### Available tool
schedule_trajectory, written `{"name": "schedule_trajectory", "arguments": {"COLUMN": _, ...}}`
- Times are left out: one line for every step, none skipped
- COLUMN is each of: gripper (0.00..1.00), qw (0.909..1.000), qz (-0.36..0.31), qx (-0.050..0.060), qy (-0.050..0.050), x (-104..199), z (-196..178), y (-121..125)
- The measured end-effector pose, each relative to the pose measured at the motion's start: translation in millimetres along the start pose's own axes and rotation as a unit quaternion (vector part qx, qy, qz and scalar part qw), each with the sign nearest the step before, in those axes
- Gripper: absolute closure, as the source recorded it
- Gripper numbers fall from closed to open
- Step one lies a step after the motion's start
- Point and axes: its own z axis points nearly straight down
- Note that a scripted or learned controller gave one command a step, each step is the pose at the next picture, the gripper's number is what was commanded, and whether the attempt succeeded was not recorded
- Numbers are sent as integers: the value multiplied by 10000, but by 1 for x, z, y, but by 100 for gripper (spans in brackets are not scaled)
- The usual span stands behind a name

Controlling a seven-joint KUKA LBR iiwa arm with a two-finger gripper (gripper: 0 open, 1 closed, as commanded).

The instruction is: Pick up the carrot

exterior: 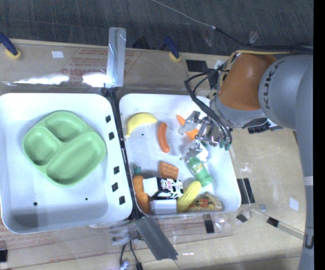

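Orange carrot [185,126] beside fingers [195,133]

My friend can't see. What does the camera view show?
The robot's gripper hovers over a small orange carrot in the right bin, among toy foods like a banana. The left bin holds a green plate.

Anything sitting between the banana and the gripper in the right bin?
Yes: the orange hot dog lies between the banana and the gripper, in the camera view.

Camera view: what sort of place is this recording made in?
Probably a robot-lab picking bench: two white bins taped to a board, toy food such as a banana, and a green divided plate.
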Motion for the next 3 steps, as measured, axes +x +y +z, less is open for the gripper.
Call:
{"name": "schedule_trajectory", "arguments": {"gripper": 0, "qw": 9999, "qz": 156, "qx": 6, "qy": -63, "x": -23, "z": 23, "y": 3}}
{"name": "schedule_trajectory", "arguments": {"gripper": 100, "qw": 9999, "qz": 117, "qx": 11, "qy": -92, "x": -25, "z": 11, "y": 5}}
{"name": "schedule_trajectory", "arguments": {"gripper": 100, "qw": 9950, "qz": 995, "qx": 2, "qy": -86, "x": -4, "z": -44, "y": 4}}
